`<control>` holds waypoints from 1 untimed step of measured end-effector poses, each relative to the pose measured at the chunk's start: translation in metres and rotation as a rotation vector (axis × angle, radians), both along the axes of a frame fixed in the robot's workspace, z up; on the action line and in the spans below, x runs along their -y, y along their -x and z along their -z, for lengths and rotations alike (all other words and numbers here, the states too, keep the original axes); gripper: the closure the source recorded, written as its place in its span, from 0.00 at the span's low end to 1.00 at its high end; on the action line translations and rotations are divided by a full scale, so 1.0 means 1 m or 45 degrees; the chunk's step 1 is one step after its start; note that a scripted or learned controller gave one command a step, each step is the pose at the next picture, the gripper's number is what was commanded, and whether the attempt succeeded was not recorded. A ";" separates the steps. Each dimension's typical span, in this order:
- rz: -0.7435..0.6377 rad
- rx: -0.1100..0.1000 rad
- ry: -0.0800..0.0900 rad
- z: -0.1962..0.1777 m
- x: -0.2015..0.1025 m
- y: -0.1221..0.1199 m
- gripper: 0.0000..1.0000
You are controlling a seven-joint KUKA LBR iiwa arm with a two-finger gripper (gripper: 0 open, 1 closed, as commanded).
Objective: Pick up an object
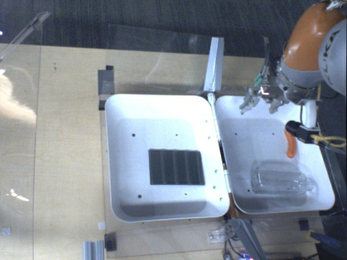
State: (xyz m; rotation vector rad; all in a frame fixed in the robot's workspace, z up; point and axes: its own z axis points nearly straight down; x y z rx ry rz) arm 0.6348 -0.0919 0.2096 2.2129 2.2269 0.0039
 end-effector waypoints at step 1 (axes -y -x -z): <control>0.142 0.006 0.001 -0.019 0.032 -0.020 0.00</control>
